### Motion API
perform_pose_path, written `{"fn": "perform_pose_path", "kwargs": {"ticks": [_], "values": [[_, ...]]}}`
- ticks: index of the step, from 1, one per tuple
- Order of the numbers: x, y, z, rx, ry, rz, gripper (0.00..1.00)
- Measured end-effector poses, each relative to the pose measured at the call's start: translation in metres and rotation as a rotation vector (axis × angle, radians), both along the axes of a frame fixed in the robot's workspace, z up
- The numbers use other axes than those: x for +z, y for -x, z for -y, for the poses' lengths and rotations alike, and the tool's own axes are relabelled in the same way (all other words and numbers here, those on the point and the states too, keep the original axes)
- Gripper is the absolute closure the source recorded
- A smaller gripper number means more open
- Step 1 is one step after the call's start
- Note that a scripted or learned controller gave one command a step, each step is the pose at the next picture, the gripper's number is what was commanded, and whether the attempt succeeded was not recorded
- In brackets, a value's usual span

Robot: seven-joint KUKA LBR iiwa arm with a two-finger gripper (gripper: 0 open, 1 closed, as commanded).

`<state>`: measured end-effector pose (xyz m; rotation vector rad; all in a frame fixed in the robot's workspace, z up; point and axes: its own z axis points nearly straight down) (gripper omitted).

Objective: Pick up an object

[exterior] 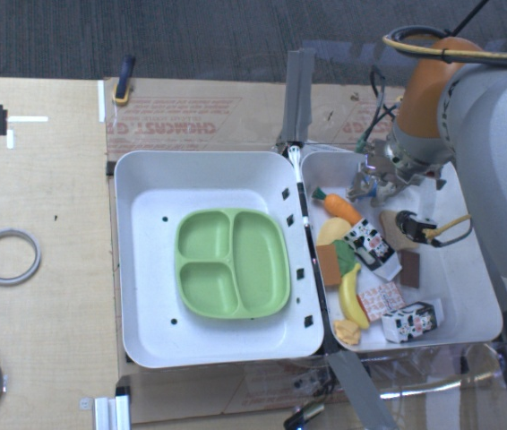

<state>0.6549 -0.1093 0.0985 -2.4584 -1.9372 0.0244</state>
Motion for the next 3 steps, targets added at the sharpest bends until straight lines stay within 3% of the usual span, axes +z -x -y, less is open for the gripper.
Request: {"fn": "perform_pose_path", "kwargs": {"ticks": [1,2,3], "values": [[0.093,-0.004,-0.067,-0.252,0.004,0.017,1.00],[0.093,-0.004,-0.067,-0.252,0.004,0.017,0.00],[0.049,0.040,-0.006,-0.377,0.005,0.015,0.00]]}}
